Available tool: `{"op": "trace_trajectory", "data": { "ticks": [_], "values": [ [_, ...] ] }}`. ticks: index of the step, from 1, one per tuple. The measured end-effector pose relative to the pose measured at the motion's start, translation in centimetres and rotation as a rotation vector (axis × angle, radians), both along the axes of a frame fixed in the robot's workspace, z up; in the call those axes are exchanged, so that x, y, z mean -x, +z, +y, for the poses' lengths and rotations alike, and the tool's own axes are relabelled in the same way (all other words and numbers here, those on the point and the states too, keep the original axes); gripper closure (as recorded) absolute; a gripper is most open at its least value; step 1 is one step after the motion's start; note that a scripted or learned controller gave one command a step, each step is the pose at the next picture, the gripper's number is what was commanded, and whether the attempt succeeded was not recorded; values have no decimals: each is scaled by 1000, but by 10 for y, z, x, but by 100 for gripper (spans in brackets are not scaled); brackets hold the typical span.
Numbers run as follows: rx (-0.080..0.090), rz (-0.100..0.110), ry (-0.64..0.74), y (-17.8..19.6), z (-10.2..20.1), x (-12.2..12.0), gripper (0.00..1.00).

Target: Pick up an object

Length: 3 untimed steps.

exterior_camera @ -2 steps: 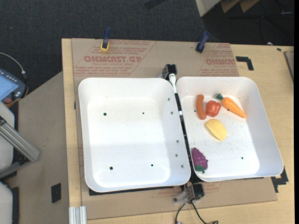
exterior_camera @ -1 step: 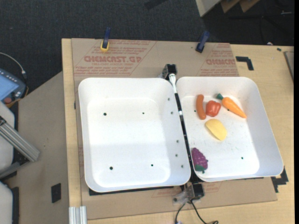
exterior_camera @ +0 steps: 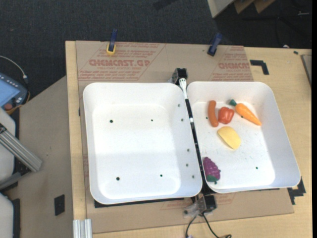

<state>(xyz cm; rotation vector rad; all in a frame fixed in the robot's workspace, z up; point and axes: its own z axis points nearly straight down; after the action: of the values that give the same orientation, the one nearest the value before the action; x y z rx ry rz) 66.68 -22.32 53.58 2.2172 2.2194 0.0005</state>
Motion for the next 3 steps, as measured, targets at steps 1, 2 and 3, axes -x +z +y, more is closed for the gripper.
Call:
{"op": "trace_trajectory", "data": {
  "ticks": [1,2,3],
  "values": [
    [0,0,0,0,0,0,100],
    [0,0,0,0,0,0,100],
    [0,0,0,0,0,0,100]
  ]
}}
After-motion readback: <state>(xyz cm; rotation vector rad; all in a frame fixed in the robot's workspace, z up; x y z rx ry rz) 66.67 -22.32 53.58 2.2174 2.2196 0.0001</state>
